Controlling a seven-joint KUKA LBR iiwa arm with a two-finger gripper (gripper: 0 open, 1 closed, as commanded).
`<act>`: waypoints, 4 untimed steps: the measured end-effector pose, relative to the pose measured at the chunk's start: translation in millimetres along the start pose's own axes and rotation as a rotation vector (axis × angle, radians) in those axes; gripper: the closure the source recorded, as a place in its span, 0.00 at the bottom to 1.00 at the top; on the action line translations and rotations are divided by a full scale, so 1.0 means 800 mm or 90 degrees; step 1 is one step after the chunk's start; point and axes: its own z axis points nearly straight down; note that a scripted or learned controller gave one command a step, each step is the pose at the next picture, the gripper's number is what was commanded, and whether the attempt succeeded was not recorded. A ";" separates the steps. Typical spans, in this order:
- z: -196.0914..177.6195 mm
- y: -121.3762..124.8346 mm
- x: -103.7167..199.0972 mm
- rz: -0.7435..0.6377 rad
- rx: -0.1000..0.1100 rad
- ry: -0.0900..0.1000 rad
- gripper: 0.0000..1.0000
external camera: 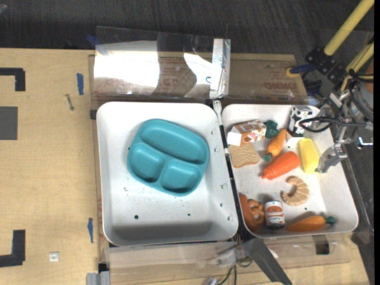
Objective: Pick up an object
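The right bin [347, 203] holds several toy foods: a large orange carrot [281, 165], a smaller carrot [275, 144], a yellow piece [307, 154], a slice of toast [244, 155], a small carton [248, 132], a croissant [295, 190], a little can [274, 213], another carrot [309, 222] and a brown piece [251, 211]. My gripper [329, 157] hangs over the bin's right side, just right of the yellow piece, and nothing is visibly held in it. Cables and the wrist [350, 120] crowd the bin's far right corner.
The left bin [113, 159] carries a teal divided plate [168, 155]. A black-and-white object [301, 119] lies at the right bin's back edge. Clear plastic sheeting [160, 70] stands behind the bins. Yellow bars [350, 19] cross the upper right.
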 end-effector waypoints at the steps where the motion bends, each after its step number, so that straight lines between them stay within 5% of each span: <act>1: 0.153 -0.018 0.090 -0.110 -0.001 0.003 0.00; 2: 0.195 -0.067 0.058 -0.349 0.001 -0.003 0.00; 3: 0.203 -0.063 0.068 -0.381 0.004 -0.011 0.00; 4: 0.206 -0.064 0.065 -0.585 0.004 -0.008 0.00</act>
